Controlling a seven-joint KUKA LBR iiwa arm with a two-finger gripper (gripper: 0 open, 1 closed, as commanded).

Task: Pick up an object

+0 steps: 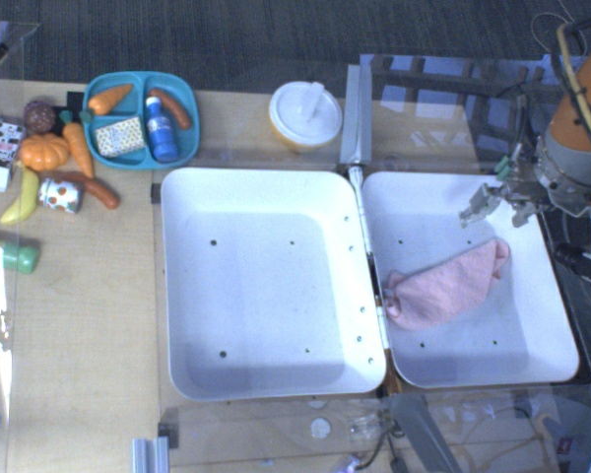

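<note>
1. Floor [227, 13] along the top is dark grey carpet, kind of ribbed looking.
2. The bench [69, 343] is light wood, pretty plain, with a bright glare streak near its left edge.
3. Left end of it has a teal divided plate [182, 92] with toy food, plus more toy veg and a banana [22, 197] scattered just beside it.
4. White lidded bowl [305, 114] sits near the back edge, around the middle.
5. Metal frame [443, 72] stands at the back right.
</note>
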